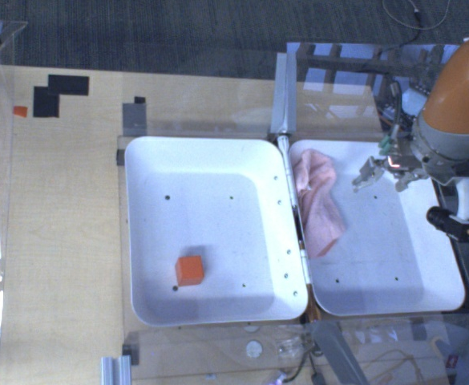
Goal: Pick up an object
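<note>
A pink cloth [318, 201] lies crumpled along the left wall of the right bin [394, 295]. An orange block [190, 270] sits on the floor of the left bin [210, 175], toward its front. My gripper [384, 175] hangs over the upper middle of the right bin, to the right of the cloth and apart from it. Its fingers are spread, with nothing between them. The orange-banded arm comes in from the right edge.
A metal divider [282, 103] runs between the bins at the back. Black markers [58, 93] and a small orange square [20, 111] lie on the wooden bench at the far left. Cables and fixtures crowd the area beyond the right bin.
</note>
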You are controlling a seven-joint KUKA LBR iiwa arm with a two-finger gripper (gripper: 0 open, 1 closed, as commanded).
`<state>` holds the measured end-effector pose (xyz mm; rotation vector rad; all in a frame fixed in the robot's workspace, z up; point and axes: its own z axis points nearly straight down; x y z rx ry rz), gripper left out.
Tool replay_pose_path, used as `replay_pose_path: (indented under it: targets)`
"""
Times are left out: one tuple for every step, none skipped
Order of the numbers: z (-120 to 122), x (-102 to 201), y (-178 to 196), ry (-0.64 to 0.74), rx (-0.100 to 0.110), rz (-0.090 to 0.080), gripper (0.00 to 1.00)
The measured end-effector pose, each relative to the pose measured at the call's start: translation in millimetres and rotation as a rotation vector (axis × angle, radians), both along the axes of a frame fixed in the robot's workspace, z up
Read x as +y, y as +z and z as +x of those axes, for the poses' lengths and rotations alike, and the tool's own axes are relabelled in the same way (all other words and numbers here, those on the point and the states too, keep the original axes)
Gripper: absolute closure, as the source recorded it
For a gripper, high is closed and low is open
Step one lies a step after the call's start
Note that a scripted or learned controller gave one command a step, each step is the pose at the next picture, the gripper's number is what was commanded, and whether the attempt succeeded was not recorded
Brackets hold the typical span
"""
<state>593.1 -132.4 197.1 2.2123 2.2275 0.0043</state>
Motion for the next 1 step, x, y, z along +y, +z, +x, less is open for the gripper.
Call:
replay_pose_path:
  targets:
    - [38.3, 19.0, -38.4, 0.308, -0.003, -0.002, 0.0]
